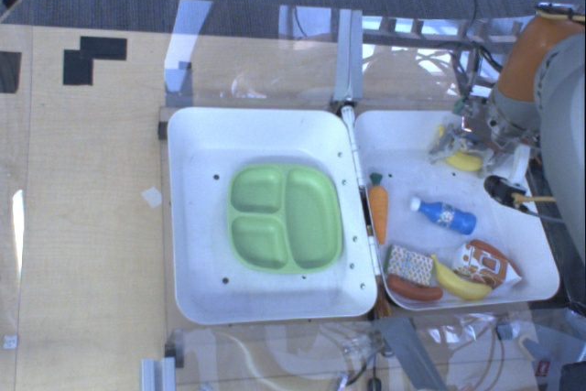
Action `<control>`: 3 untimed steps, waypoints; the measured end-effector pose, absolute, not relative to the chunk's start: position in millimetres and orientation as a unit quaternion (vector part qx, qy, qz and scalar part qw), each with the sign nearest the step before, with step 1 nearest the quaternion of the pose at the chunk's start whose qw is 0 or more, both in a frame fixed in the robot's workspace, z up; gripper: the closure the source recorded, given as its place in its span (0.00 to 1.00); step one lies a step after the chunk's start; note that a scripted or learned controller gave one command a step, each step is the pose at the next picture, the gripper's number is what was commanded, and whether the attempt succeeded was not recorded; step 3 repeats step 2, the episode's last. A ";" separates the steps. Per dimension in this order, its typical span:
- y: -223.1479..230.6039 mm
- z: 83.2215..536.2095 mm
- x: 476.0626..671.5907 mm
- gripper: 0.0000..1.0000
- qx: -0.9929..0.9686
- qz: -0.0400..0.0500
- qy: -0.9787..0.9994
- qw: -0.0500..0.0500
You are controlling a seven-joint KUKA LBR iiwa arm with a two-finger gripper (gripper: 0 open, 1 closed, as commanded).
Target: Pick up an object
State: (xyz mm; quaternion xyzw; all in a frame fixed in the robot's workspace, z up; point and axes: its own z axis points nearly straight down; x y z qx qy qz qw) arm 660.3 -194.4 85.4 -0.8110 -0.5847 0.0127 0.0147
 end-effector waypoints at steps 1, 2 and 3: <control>-197.0 93.4 657.4 1.00 -0.810 0.018 -0.587 0.016; -119.9 216.4 638.6 1.00 -0.817 -0.003 -0.577 -0.002; -119.9 216.4 638.6 1.00 -0.817 -0.003 -0.577 -0.002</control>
